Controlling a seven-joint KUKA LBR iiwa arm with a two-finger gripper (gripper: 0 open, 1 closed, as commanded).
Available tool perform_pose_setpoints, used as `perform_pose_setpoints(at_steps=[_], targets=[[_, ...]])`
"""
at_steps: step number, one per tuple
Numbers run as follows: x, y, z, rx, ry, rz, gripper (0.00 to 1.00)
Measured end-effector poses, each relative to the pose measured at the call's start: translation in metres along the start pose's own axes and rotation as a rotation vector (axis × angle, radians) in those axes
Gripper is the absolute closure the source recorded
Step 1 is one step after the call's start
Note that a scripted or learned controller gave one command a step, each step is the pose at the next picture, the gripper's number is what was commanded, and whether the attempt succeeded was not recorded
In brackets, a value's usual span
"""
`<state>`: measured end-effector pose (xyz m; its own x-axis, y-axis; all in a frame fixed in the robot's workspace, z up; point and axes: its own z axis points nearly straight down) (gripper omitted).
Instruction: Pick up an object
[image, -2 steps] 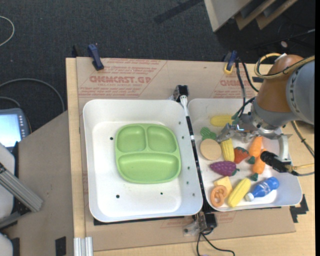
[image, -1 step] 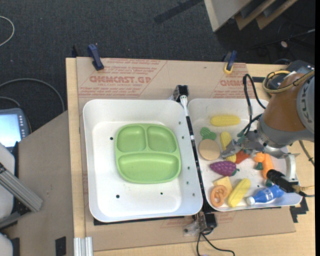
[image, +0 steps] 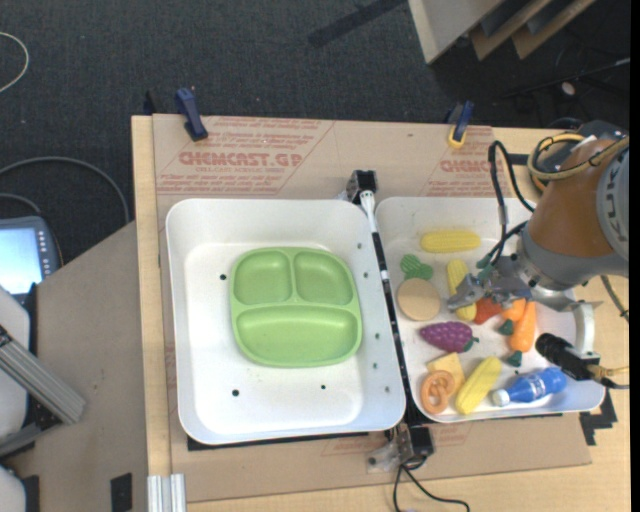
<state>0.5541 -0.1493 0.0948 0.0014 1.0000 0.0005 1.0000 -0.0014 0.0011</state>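
My gripper (image: 472, 296) is down inside the right bin (image: 400, 222), among a crowd of toy foods. It sits right over a red piece (image: 488, 311) and beside a small yellow piece (image: 458, 274). A tan round disc (image: 418, 298) lies just to its left and purple grapes (image: 445, 335) just below it. An orange carrot (image: 521, 326) rests to its right, under the wrist. Nothing can be seen held in the gripper.
Also in the right bin are a yellow corn cob (image: 450, 241), a green piece (image: 415, 267), a banana (image: 478, 384), a cheese wedge (image: 452, 364), an orange ring (image: 436, 391) and a blue bottle (image: 530, 387). The left bin (image: 190, 330) holds a green divided plate (image: 295, 306).
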Motion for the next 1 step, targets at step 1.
perform_pose_setpoints(at_steps=[1], targets=[[0.0612, 0.0326, -0.0725, -0.008, 0.000, -0.009, 1.00]])
